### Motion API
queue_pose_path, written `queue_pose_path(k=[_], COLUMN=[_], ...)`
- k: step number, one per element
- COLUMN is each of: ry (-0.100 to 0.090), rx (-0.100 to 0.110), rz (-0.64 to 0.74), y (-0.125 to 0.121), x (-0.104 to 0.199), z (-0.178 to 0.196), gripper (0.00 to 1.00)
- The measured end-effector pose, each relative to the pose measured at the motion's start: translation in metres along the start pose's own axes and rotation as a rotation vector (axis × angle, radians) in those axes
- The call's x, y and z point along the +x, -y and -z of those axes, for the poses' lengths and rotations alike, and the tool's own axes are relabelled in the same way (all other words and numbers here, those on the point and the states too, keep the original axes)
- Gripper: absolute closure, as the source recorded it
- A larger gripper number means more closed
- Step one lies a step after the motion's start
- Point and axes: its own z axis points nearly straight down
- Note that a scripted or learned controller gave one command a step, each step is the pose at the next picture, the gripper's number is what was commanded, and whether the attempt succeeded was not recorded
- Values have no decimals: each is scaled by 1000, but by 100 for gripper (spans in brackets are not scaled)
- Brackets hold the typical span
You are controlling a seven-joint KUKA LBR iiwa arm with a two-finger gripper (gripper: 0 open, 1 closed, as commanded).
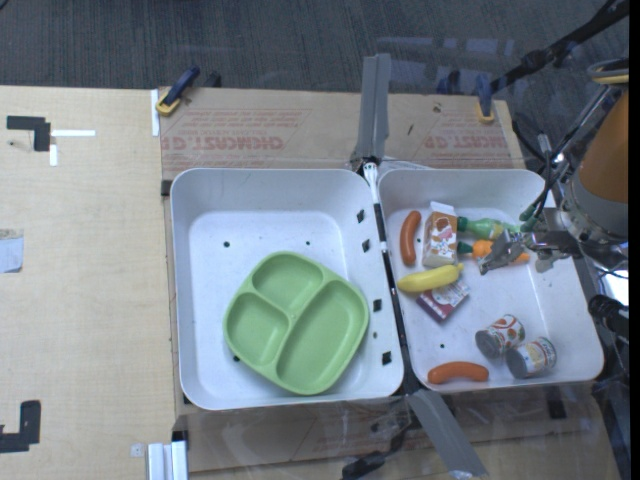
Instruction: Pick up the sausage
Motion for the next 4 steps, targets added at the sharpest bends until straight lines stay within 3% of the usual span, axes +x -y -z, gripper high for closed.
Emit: queue_pose_path(k=[1, 2, 3, 4], ry=[1, 2, 2, 2], rx=[1, 0, -1, -2], rz=[76, 122, 100, 145], y=[-49, -117, -81, -146], x=[67, 121, 57, 99], z=[-23, -35, -34, -34], gripper=[0, 0, 0, 0])
